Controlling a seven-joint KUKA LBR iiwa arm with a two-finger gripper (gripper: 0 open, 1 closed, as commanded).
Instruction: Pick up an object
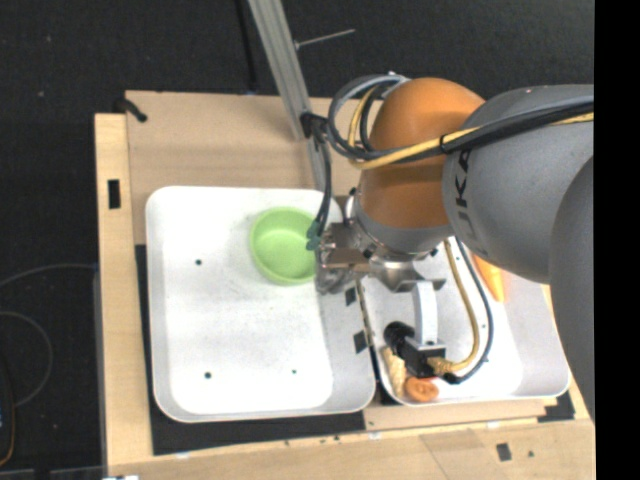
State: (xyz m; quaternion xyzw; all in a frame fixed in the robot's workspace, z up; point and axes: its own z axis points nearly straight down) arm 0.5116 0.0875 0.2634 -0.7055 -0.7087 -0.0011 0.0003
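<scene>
Green bowl [281,246] — gripper [327,268] at rim

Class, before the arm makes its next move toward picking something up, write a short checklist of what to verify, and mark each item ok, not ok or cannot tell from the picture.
1. Target in view: green bowl in the left bin: ok.
2. Bowl upright, opening up: ok.
3. Gripper at the bowl's right rim: ok.
4. Object seen between the fingers: cannot tell.
5. Bowl unobstructed on its left side: ok.
6. Small orange items in the right bin lie apart from the gripper: ok.
</scene>
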